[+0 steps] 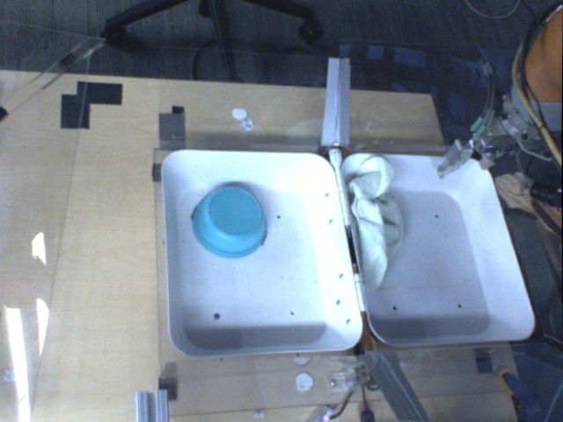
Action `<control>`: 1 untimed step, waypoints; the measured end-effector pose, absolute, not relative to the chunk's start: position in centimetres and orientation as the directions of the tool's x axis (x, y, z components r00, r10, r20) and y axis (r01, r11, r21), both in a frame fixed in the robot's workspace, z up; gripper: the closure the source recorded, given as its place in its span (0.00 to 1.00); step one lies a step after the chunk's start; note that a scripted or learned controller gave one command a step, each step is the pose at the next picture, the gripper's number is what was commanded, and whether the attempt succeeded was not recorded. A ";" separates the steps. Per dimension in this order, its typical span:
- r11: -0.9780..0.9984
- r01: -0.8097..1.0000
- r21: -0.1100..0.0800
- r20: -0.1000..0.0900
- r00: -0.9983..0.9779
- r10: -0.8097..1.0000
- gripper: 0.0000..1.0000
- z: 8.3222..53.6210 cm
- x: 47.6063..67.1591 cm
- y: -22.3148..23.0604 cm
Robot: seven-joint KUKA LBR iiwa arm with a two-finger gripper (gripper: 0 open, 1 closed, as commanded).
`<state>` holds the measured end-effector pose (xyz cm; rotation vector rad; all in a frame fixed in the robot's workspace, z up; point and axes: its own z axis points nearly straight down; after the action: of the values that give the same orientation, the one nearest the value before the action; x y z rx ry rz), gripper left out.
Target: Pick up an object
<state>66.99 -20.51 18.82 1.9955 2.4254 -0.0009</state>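
A blue bowl [230, 221] lies upside down in the left part of the left bin [264, 323]. A crumpled white cloth [373, 216] rests against the left wall of the right bin [457, 323], draped from the far corner toward the middle. My gripper [457, 157] hovers over the far right corner of the right bin, well apart from the cloth and the bowl. Nothing is seen in its grasp.
A metal upright post [338, 104] stands behind the seam between the bins. The arm and its cables [532, 112] fill the upper right. The wooden bench [79, 236] stretches to the left, and a chair base [211, 11] sits on the floor behind.
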 end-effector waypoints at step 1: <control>0.199 0.980 0.002 -0.003 -0.199 0.980 1.00 19.8 67.2 -20.4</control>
<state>67.20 -20.38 19.75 1.9858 2.4294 -0.0009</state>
